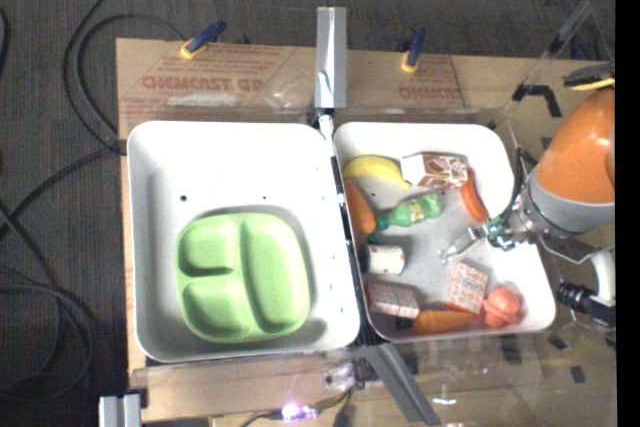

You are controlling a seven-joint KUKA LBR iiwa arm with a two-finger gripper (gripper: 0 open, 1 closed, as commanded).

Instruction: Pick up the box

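Note:
Three small boxes lie in the right bin (436, 136). A white carton with red print (467, 284) rests near the front right. At the back is a brown and white carton (443, 170). A dark brown box (392, 298) lies at the front left. My gripper (482, 239) hangs just above and behind the red-printed carton, under the grey wrist and orange band (582, 152). Its fingers stand open with nothing between them.
The right bin also holds a banana (375, 169), a green bottle (412, 212), two carrots (360, 207) (442, 321), a red sausage (473, 200), a white cylinder (386, 260) and a red fruit (503, 306). A green divided plate (243, 275) lies in the left bin (160, 155).

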